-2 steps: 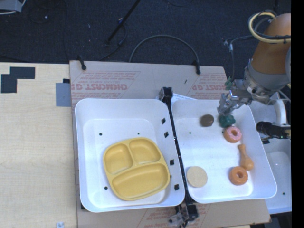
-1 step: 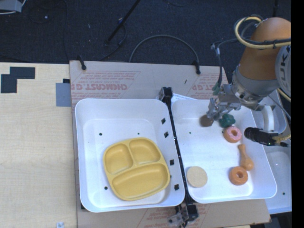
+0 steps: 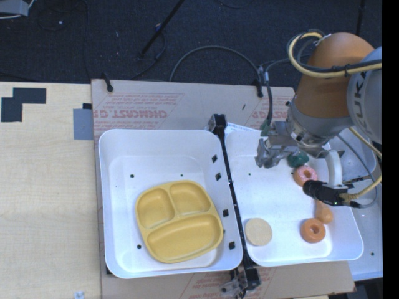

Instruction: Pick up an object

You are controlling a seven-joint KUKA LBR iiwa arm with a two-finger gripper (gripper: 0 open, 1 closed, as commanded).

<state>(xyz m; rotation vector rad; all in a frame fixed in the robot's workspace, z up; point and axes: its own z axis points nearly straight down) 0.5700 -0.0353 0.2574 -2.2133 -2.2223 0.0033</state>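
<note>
Camera view: gripper point(image 3: 269, 156) low over right bin point(image 3: 280, 254), jaws' gap impossible to tell. Pink donut point(image 3: 305, 175) just beside it, orange donut point(image 3: 313, 230) and round cookie point(image 3: 258, 232) nearer front. Yellow tray point(image 3: 179, 220) in left bin point(image 3: 118, 167)

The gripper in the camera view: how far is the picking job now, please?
Done: the arm has reached over the right bin, and the gripper is above its upper part. In hand: nothing is visibly held. The pink donut, the orange donut and the beige round cookie lie on the bin floor, and the yellow divided plate lies in the left bin. Left: grasping and lifting one object.
</note>
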